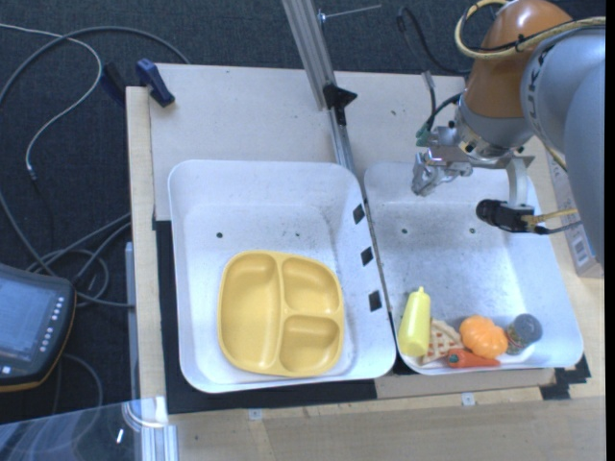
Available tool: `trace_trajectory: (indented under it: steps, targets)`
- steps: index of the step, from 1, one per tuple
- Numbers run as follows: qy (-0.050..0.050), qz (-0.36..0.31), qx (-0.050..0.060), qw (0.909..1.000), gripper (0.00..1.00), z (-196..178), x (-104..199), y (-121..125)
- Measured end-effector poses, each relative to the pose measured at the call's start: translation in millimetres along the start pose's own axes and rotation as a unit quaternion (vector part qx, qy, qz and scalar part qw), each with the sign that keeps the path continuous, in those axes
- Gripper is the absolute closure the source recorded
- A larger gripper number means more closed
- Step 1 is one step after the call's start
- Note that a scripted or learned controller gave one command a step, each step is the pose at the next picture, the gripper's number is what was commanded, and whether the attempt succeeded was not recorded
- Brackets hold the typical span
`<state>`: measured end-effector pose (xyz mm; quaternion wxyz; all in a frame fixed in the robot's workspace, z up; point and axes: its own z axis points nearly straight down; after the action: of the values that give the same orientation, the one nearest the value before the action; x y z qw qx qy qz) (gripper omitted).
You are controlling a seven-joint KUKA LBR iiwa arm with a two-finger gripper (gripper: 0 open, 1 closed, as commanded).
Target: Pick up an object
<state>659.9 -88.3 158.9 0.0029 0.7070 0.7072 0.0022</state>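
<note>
Along the near rim of the right bin (538, 257) the small things crowd together: a yellow squeeze bottle (415, 323) standing against the divider side, a tan waffle-patterned piece (443, 339) just beside it, an orange carrot-like piece (463, 359) at the very edge, a round orange pumpkin-like fruit (481, 335) and a grey round can (524, 331) toward the right corner. All sit touching or nearly touching, pressed toward the bin's front wall. The rest of that bin's speckled white floor lies bare, giving wide room behind the cluster.

The gripper (426, 182) hangs over the far left corner of the right bin, well apart from the cluster, beneath the grey arm (567, 65) with its orange band. Its metal fingers point down and look close together with nothing between them, though they are small and I cannot tell their state for sure.

The left bin (192, 209) holds a smooth yellow plastic tray (281, 312) with three rounded compartments, lying flat toward the near side. Both bins are shallow, white, with rounded corners, resting on a pale wooden desk (240, 104). A slanted aluminium bar (306, 27) crosses the desk's far edge toward the gap between the bins.
</note>
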Motion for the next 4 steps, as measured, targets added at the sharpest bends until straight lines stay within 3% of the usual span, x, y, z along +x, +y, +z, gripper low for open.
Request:
trace_trajectory:
  steps: [2, 3, 4]
  targets:
    - [0.0, -0.001, -0.001, 1.0, 1.0, -119.2, -0.2, 10.3]
    - [0.002, -0.003, 0.005, 1.0, 1.0, -123.5, 45.4, -15.7]
    - [0.002, -0.003, 0.006, 1.0, 1.0, -104.6, 94.1, -40.7]
